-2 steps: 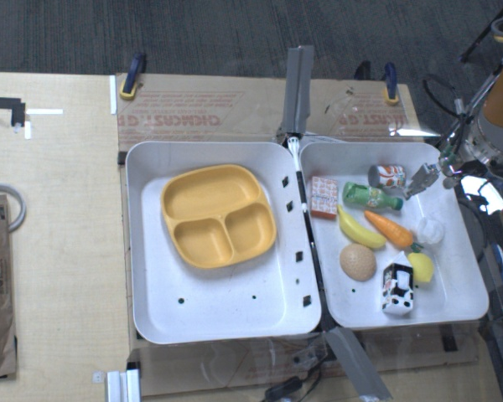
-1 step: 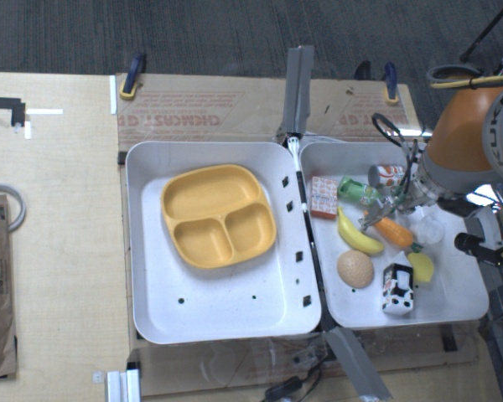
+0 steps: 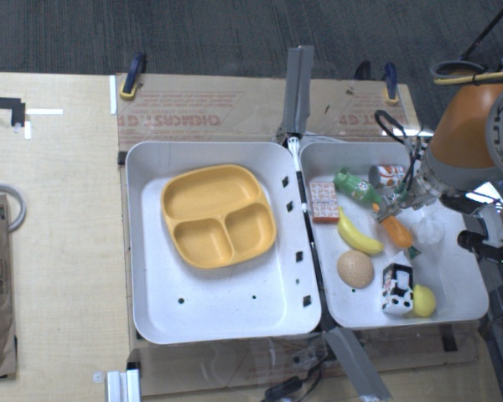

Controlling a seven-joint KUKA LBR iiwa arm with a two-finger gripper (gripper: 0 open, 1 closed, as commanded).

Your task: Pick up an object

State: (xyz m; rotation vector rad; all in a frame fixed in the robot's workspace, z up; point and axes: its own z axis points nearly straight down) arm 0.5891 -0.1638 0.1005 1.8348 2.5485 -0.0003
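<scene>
The worktop [image 3: 50,224] is carrying two white bins side by side. The left bin [image 3: 218,308] is holding a yellow divided plate [image 3: 220,216]. The right bin [image 3: 453,304] is holding the loose items. The arm [image 3: 474,132] is reaching in from the right, and its claw [image 3: 396,201] is sitting low over the upper middle of the right bin, just above the carrot [image 3: 397,230]; whether the claw is open or closed cannot be told. A green bottle [image 3: 357,186] is lying to its left, with a banana [image 3: 358,234] below. A red-and-white packet [image 3: 323,201] is lying near the divider. A cow-patterned carton [image 3: 397,289] is standing beside a lemon [image 3: 423,301]. A brown egg [image 3: 355,269] is resting under the banana.
</scene>
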